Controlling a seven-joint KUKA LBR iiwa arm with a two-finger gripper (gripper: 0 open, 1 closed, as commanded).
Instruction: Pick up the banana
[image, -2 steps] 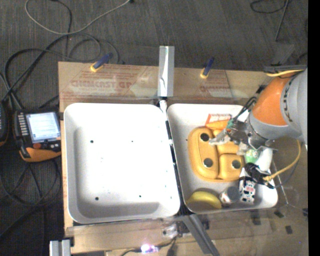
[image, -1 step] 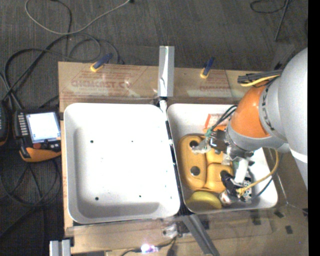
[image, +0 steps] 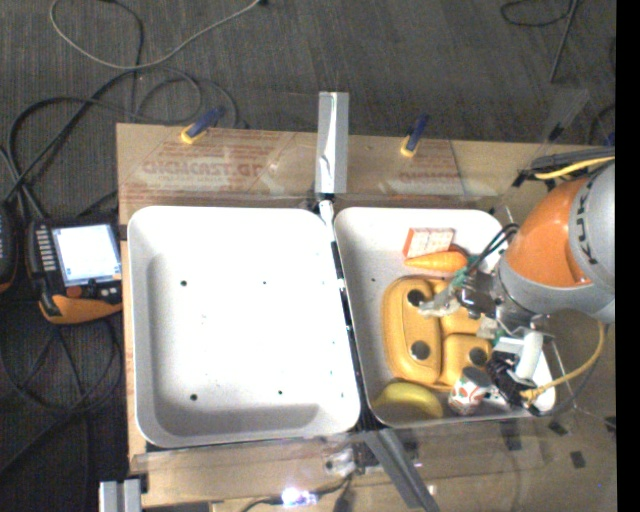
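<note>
The banana (image: 408, 400), yellow with a greenish tint, lies against the front wall of the right bin (image: 372, 250). My gripper (image: 455, 296) hangs over the middle of that bin, above a yellow plastic moulded piece (image: 425, 335). It is well behind the banana and apart from it. The grey wrist and orange band (image: 555, 250) reach in from the right and hide the bin's right side.
An orange carrot (image: 438, 262) and a small orange-and-white box (image: 430, 241) lie at the back of the right bin. A small red-and-white object (image: 466, 396) sits just right of the banana. Cables trail by the wrist. The left bin (image: 240, 225) lies beside it.
</note>
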